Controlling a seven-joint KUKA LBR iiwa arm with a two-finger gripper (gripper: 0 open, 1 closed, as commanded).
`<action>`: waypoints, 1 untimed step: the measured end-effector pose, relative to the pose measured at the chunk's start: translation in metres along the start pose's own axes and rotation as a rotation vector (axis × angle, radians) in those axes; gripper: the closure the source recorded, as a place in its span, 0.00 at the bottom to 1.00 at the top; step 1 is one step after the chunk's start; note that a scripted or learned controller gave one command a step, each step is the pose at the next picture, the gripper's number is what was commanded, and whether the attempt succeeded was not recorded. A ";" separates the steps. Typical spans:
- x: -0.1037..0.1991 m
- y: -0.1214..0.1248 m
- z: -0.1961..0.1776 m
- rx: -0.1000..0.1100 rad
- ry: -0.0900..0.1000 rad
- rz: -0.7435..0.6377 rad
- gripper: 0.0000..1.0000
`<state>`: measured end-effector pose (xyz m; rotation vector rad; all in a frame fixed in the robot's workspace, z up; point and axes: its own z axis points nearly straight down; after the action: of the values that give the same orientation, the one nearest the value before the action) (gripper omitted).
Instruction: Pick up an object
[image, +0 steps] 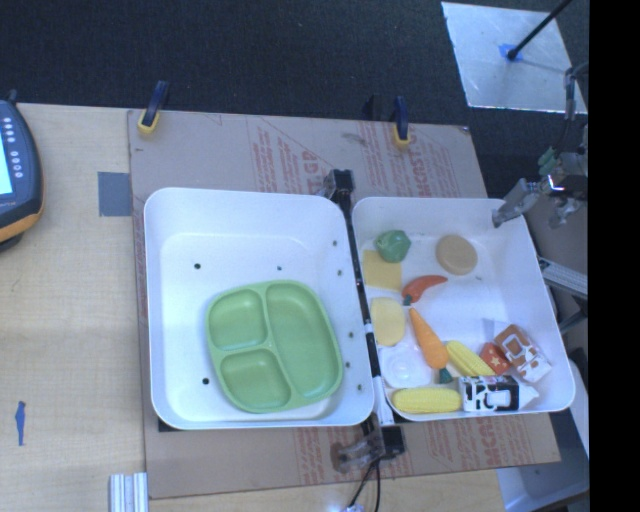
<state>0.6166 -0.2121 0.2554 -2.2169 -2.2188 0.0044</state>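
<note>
Hovering at right edge of frame, my end effector (556, 186) above right bin (520, 238); grip state unclear. Carrot (429, 340), corn (427, 401) inside bin.

Right bin (520, 262), frame right, holds the pickable items. Upper area: green pepper (393, 244), tan round cookie (457, 254), yellow cheese slice (381, 270), red chili (425, 286). Middle: orange carrot (429, 340) lying diagonal, pale yellow piece (388, 322). Lower edge: corn cob (427, 401), black-and-white bottle (489, 394), orange packet (516, 355).
</note>
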 end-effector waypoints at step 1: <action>0.097 0.028 0.120 0.004 0.002 -0.012 0.00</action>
<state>0.6443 -0.1151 0.1358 -2.2007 -2.2291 0.0066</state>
